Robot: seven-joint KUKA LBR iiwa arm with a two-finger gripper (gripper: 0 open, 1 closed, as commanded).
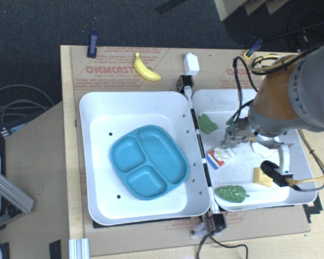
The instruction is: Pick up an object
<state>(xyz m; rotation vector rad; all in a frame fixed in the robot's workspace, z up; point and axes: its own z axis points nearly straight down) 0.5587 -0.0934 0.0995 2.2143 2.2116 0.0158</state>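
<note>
We saw the gripper (230, 140) low in the right bin (291, 198), just above a small red and white packet (220, 156) near the bin's left wall. We could not tell the state of the claw. A green leafy toy (207, 123) lay behind it, another green piece (230, 193) and a yellow block (263, 177) in front. The left bin (97, 112) held a blue divided plate (148, 161). A banana (145, 69) lay on the bench (119, 69).

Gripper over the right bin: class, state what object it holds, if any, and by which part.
It cannot be told: the gripper sits just above the red, white and blue packet, with no visible hold on it.
</note>
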